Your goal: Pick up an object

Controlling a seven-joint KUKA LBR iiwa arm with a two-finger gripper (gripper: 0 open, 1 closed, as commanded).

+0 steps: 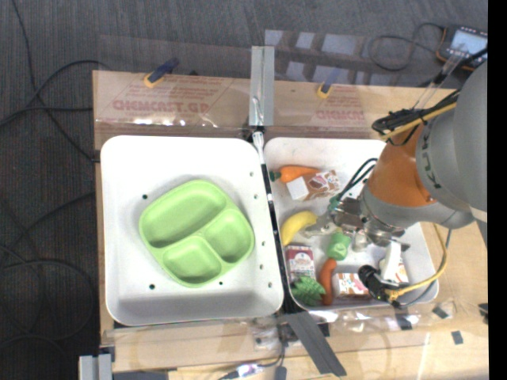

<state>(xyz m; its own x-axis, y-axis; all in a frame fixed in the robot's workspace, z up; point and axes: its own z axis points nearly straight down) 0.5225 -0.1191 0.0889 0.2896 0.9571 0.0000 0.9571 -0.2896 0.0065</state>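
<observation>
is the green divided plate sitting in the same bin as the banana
No, the green divided plate lies in the left bin, while the banana lies in the right bin.

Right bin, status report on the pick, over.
Tool low in right bin, over green item. Grasp unconfirmed. Banana, carrots, packets crowd close.

Lime-green plate (198, 232), white bins (127, 172), yellow banana (296, 226), orange carrot (297, 172).

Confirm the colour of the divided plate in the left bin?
Light green; the divided plate shows plainly in the camera view.
</observation>
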